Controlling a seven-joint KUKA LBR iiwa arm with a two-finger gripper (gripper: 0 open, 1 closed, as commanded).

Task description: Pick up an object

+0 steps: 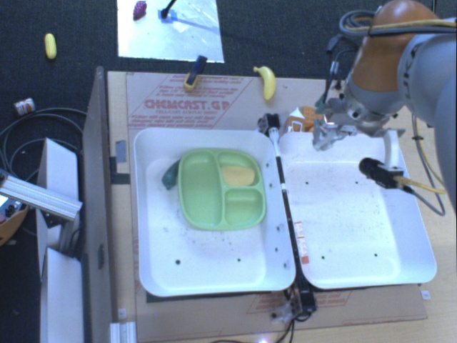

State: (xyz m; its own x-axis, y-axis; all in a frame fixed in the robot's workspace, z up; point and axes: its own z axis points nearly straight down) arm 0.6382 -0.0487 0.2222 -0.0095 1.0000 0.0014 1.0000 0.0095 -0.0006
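Observation:
My gripper (pixel 325 140) hangs over the far edge of the right bin (pixel 357 263), near its far left corner. Just left of it an orange and white object (pixel 301 120) sits at that corner, partly hidden by the wrist; whether it lies inside the bin or on the rim I cannot tell. In the left bin (pixel 157 263) lies a green divided plate (pixel 218 209) with a yellow piece (pixel 238 174) in its far right compartment. A dark teal object (pixel 170 175) rests against the plate's left side.
A yellow banana (pixel 268 83) and a blue and yellow tool (pixel 194 73) lie on the bench behind the bins. A black divider strip (pixel 284 191) runs between the two bins. Cables and a metal rail sit off the bench at the left.

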